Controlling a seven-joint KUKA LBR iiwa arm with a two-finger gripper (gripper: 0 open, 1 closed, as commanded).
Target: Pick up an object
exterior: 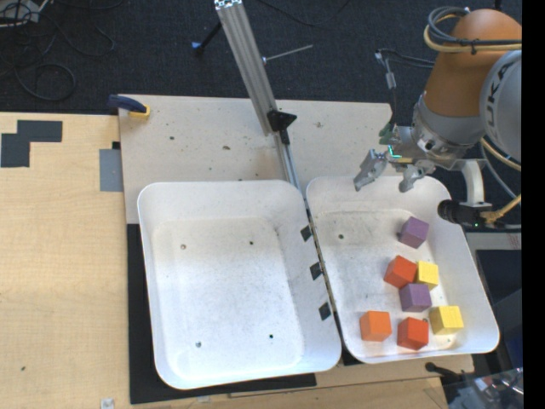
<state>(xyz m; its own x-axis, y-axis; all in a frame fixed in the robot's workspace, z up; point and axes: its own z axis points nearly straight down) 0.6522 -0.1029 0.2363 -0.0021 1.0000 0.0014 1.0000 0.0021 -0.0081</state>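
Several small blocks lie in the right bin (pixel 341 313): a purple one (pixel 414 231) apart at the upper right, then a cluster of red (pixel 399 272), yellow (pixel 427 273), purple (pixel 415 296), orange (pixel 375 325), red (pixel 413 332) and yellow (pixel 446 318). My gripper (pixel 389 175) hangs over the bin's far rim, above and left of the upper purple block. Its fingers (pixel 368 171) are spread apart with nothing between them.
The left bin (pixel 170 313) sits beside the right one, with black clips (pixel 316 271) along the shared edge. A slanted aluminium post (pixel 251 62) rises behind the bins. A black cable connector (pixel 460 213) juts in at the right bin's right rim.
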